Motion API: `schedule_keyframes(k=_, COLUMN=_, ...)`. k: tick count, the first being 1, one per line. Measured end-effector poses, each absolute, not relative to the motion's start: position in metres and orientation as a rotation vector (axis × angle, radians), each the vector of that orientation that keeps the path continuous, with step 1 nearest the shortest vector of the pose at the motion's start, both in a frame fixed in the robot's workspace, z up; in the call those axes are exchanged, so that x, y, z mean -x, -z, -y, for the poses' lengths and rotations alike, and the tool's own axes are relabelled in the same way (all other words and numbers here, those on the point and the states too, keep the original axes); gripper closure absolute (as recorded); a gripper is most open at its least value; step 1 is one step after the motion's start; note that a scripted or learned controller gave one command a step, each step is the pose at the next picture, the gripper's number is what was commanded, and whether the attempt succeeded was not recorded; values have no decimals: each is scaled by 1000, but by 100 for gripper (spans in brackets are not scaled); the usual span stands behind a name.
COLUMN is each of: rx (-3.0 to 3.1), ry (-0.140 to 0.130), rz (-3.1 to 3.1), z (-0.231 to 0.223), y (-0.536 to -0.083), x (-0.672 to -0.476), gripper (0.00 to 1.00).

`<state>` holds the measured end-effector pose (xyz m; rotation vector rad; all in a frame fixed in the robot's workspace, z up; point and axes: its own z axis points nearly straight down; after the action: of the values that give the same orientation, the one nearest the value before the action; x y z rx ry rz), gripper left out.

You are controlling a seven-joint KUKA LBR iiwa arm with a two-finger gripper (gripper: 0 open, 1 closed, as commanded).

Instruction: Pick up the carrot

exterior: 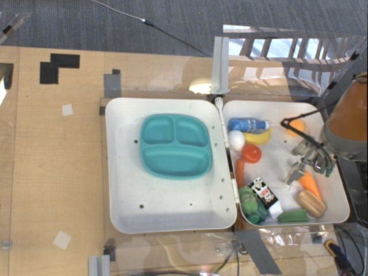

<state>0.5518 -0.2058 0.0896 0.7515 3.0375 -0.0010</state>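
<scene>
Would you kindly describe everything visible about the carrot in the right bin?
The carrot is a small orange cone, smooth like plastic, lying flat and aslant in the right bin, near its right wall. Its narrow end points up-left toward the tool, which hangs just over that tip; actual contact cannot be judged. Its wide end reaches, perhaps touches, the tan bread roll below it.

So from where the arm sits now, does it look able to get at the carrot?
Probably yes. The end effector hovers right beside the carrot in the right bin; the bread roll sits close below it, but nothing covers the carrot.
</scene>
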Motion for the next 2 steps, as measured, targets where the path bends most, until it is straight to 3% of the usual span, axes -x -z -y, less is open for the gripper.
schedule_keyframes(k=1, rx=-737, ry=2, rz=-3029, z=205, y=-103, x=-556, gripper=100)
schedule_keyframes(k=2, rx=-915, ry=-6, rz=-2992, z=144, y=-155, x=-591, gripper=100)
